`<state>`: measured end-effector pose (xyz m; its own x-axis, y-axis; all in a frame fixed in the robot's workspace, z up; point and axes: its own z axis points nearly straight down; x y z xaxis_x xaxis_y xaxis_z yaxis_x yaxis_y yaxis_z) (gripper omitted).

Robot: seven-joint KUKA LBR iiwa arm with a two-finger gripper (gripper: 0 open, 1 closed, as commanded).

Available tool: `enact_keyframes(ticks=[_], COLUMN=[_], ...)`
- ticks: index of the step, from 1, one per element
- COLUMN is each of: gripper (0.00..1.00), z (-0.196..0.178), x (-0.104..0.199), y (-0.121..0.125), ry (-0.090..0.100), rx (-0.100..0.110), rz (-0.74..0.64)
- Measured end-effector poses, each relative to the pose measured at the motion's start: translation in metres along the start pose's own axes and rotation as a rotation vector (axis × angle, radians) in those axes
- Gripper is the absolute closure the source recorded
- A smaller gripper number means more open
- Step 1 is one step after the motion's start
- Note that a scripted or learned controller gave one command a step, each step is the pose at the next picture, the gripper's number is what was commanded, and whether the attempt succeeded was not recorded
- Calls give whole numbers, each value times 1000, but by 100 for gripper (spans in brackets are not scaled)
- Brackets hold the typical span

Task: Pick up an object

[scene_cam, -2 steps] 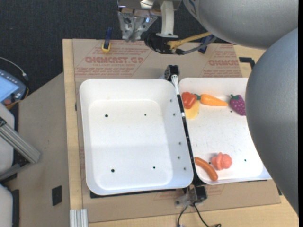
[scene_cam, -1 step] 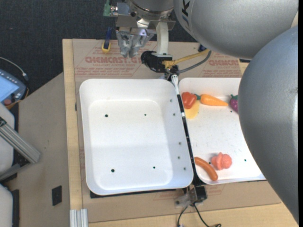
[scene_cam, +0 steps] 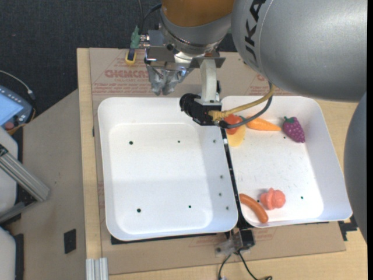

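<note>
Locate the gripper (scene_cam: 166,80) above the far rim of the left bin (scene_cam: 151,174), close to that bin's far right corner and high over the cardboard base (scene_cam: 116,69). Cannot tell from this slanted view whether released or clenched; see nothing held beneath it.

Find every candidate for pickup in the right bin (scene_cam: 297,168), across the divider from the gripper:

- Far left corner: a small red round item (scene_cam: 233,120) touching a yellow piece (scene_cam: 235,136), both just beside the divider.
- Immediately right of these: an orange carrot (scene_cam: 263,125), long axis running left to right, thick end toward the red item, tip toward the purple grapes (scene_cam: 294,129).
- Near edge: a pink lumpy item (scene_cam: 273,199) just beside an orange-red sausage (scene_cam: 254,208), the sausage lying on a diagonal from far left to near right.

Treat the far cluster as the nearest target: right of the gripper and somewhat nearer in the scene. Expect to need a sideways shift right across the divider, then a descent. For the carrot, judge a grasp across its short width, closing along the near-far line, as most workable.

Note a black fitting (scene_cam: 195,109) with a yellow cable (scene_cam: 256,105) at the far end of the divider, possibly part of the arm's own hardware; unclear at this angle. Allow for crowding there: red item, yellow piece and carrot sit tight together, so risk nudging a neighbour.
</note>
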<state>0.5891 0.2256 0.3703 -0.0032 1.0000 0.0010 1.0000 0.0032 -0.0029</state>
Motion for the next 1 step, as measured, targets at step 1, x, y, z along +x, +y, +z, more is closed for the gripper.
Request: enact_keyframes(ticks=[1], gripper=[100], z=[-9], x=[0], y=[2], ry=[0], rx=[-3], rz=[2])
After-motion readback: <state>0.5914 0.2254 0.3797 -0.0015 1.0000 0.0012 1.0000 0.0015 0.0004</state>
